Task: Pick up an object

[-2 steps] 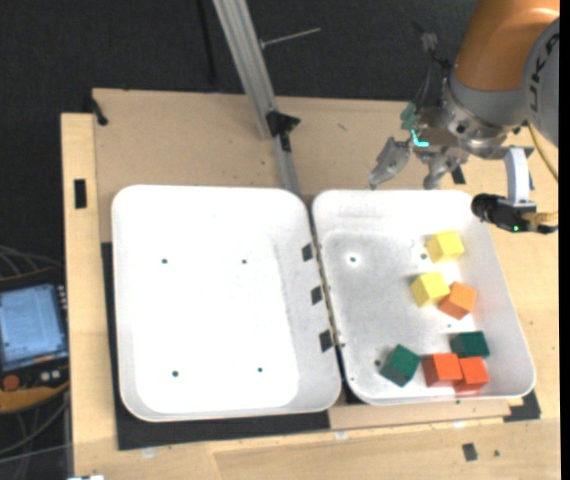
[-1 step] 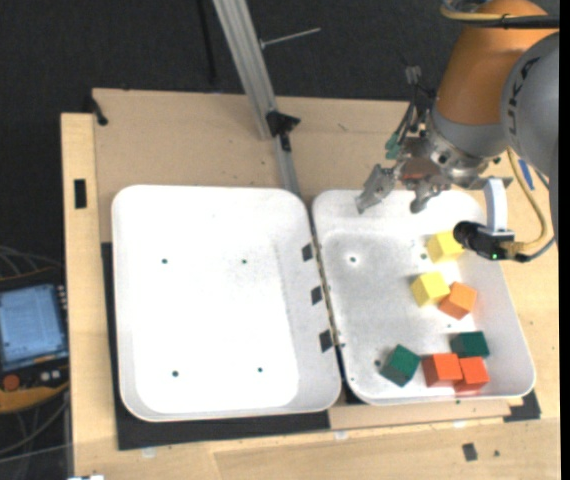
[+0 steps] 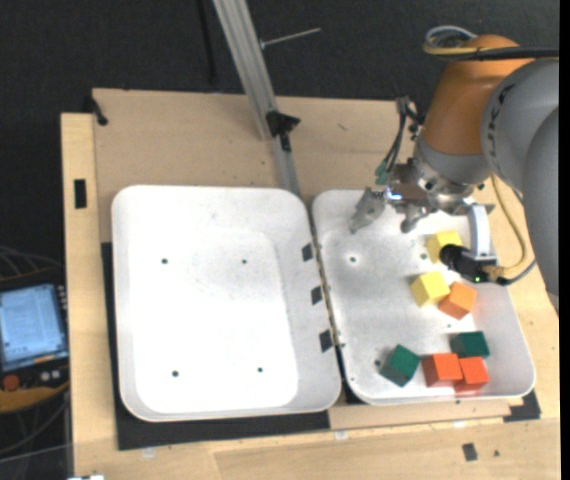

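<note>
My gripper [image 3: 386, 214] hangs over the far end of the right bin [image 3: 365, 288], its two fingers [image 3: 364, 211] spread open with nothing between them. The blocks lie to its right and nearer the front. A yellow block [image 3: 430, 288] touches an orange block [image 3: 457, 300] mid-bin. Another yellow block [image 3: 443, 243] sits partly hidden under the wrist hardware. Along the front edge are a dark green block [image 3: 399, 365], two red-orange blocks [image 3: 443, 368] [image 3: 473, 372] and a second green block [image 3: 470, 344].
The left bin [image 3: 205, 298] sits beside the right one, joined by dark clips [image 3: 317, 293]. A slanted metal pole [image 3: 250, 63] rises behind the bins. A handheld pendant [image 3: 20, 330] lies off the bench at far left.
</note>
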`<state>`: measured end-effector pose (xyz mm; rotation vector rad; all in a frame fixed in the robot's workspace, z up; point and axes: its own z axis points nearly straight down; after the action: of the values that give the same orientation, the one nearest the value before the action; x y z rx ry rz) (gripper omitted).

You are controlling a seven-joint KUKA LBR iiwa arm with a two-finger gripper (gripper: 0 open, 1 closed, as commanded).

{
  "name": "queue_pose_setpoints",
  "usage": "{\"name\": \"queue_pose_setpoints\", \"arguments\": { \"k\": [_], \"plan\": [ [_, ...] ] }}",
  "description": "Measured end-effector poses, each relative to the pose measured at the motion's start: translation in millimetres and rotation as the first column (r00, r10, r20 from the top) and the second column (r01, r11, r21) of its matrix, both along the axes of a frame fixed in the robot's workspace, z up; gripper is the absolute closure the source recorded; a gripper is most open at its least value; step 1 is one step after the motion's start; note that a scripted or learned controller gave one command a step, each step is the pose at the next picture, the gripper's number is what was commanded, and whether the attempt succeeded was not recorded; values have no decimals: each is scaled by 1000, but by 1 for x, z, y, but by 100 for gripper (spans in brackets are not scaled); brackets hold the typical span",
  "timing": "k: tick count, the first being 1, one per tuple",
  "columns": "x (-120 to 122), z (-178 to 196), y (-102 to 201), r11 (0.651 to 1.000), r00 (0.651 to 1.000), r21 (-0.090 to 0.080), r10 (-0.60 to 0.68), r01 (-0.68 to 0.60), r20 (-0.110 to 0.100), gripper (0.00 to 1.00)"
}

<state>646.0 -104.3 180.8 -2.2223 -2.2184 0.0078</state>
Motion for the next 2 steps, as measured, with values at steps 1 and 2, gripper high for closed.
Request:
{"name": "queue_pose_setpoints", "arguments": {
  "k": [1,2],
  "plan": [
    [4,-43,-2,1000,1000,0,-2,2,1,0],
    [6,-29,-2,1000,1000,2,-7,7,9,100]
  ]
}}
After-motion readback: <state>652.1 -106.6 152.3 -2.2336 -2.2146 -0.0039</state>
